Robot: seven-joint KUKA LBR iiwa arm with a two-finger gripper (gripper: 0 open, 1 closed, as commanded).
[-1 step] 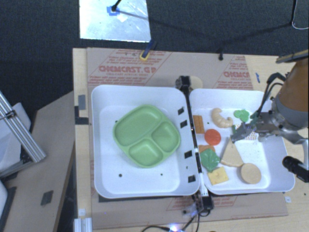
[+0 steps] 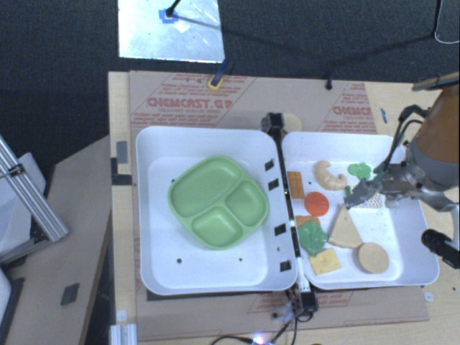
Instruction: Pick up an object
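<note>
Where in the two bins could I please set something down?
Bare floor rings the green plate in the left bin, widest along its near wall. In the right bin, the near right corner beyond the round cracker is free; its left half is crowded.

Bench [image 2: 119, 214] with printed cardboard sheet [image 2: 194, 99] under two white bins [image 2: 154, 264] side by side
</note>
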